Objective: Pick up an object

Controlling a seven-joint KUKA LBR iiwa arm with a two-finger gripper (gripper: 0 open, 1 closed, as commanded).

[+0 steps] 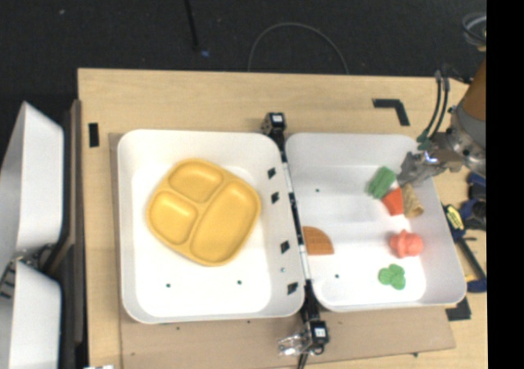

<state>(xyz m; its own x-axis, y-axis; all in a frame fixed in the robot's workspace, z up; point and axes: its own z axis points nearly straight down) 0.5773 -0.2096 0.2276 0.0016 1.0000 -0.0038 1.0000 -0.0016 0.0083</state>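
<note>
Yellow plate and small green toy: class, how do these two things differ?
The yellow plate is large, with three compartments, and lies in the left bin. The small green toy is tiny and lumpy, near the front of the right bin. Both rest flat on a white floor, away from the tool.

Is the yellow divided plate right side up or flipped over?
Right side up: the yellow divided plate in the left bin shows its three compartments facing upward.
</note>
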